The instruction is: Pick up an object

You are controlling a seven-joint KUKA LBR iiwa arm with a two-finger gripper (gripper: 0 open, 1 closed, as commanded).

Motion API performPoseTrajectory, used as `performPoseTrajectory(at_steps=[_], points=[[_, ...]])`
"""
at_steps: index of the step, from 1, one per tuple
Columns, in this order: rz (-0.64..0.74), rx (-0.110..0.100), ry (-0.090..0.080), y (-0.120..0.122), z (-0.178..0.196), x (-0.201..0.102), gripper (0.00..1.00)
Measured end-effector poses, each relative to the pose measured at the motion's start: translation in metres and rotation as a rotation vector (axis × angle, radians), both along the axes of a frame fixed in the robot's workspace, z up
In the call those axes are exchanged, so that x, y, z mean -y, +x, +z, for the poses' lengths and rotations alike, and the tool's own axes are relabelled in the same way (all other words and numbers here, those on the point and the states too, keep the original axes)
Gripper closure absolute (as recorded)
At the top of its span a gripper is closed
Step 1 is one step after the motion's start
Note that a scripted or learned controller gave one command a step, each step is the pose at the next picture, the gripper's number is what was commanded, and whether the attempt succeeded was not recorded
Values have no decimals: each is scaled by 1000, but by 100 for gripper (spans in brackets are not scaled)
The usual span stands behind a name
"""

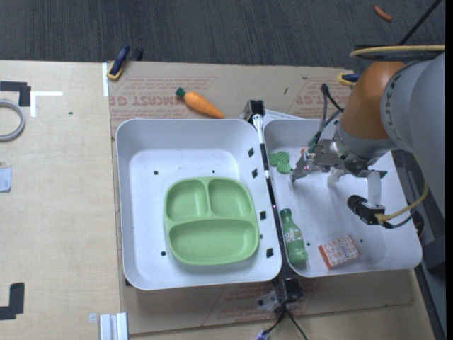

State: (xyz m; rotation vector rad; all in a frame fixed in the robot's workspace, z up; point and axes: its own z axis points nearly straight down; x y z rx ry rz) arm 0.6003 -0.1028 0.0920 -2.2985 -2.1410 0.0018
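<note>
Pincer: my two-finger gripper [303, 167] hangs over the upper left part of the right bin [396, 257], fingers pointing toward the divider; nothing sits between them, and I cannot tell how wide they stand.
Left bin: the left bin [141, 261] carries a green divided plate [211, 220], well apart from my pincer and across the divider.
Carrot: a toy carrot [200, 103] lies on the cardboard above the left bin, outside both bins.
Nearest object: a small green piece [281, 161] lies in the right bin against the divider, just beside my fingertips and on their left.
Bottle: a green bottle [291, 236] lies flat along the divider in the right bin, below my pincer; its long axis runs up and down the view, cap toward me.
Packet: a red-and-white packet [340, 251] lies flat near the lower edge of the right bin, below and to the right of my pincer.
Deciding relation: I judge the small green piece the closest candidate, needing only a short move left and down; the bottle needs my fingers closing across its narrow width.
Risk: I judge the divider wall likely to crowd a finger at either object.
</note>
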Motion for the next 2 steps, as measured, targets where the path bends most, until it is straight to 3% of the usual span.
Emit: performPoseTrajectory(at_steps=[1,2], points=[[-137,1,-1,41,100,-54,0],[-149,1,-1,20,28,-9,0]])
